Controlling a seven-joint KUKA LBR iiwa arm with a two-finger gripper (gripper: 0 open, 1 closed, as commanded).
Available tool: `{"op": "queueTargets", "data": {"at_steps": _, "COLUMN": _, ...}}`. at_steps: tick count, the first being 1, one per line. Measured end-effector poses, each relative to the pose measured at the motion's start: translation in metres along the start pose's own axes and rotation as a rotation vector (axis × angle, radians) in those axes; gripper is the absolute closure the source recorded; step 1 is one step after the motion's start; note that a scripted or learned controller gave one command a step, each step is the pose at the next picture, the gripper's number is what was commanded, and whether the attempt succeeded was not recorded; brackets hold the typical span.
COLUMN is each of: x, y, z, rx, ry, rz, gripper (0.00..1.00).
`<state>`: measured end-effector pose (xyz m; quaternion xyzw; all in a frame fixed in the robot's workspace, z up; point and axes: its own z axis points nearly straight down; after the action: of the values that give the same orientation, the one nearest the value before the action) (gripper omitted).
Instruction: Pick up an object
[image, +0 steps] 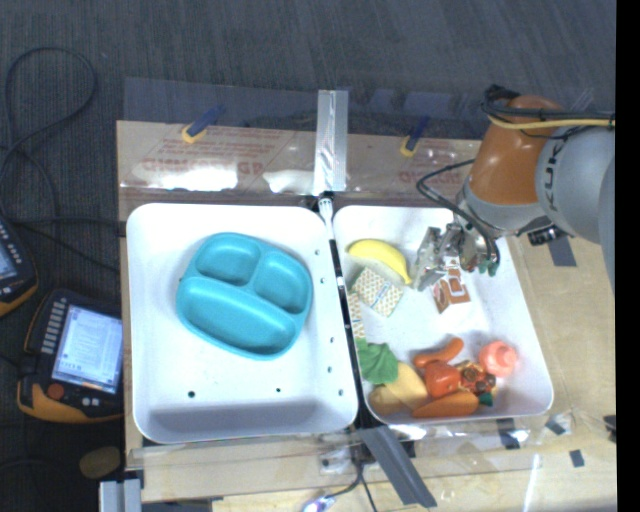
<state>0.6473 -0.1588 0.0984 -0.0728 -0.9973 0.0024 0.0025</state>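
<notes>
My gripper (437, 262) hangs low over the upper middle of the right bin (520, 310), below the orange wrist band. A small brown-and-white item (452, 291) lies just under and to the right of it, close to it or touching; I cannot tell which. A yellow banana (380, 257) lies to the gripper's left, with a checked pale block (378, 292) below it. Nothing visibly hangs from the gripper.
Along the right bin's front lie a green leafy toy (374, 359), a red pepper (441, 379), orange carrots (446, 405), a pink item (499, 357) and a yellow piece (394, 393). In the left bin (150, 330) sits a blue divided plate (245, 292).
</notes>
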Motion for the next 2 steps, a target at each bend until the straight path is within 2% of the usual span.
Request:
{"op": "queueTargets", "data": {"at_steps": 1, "x": 0.056, "y": 0.026, "z": -0.209, "rx": -0.005, "ry": -0.01, "rz": -0.002, "gripper": 1.0}}
{"op": "queueTargets", "data": {"at_steps": 2, "x": 0.106, "y": -0.017, "z": -0.139, "rx": -0.003, "ry": -0.007, "rz": -0.144, "gripper": 1.0}}
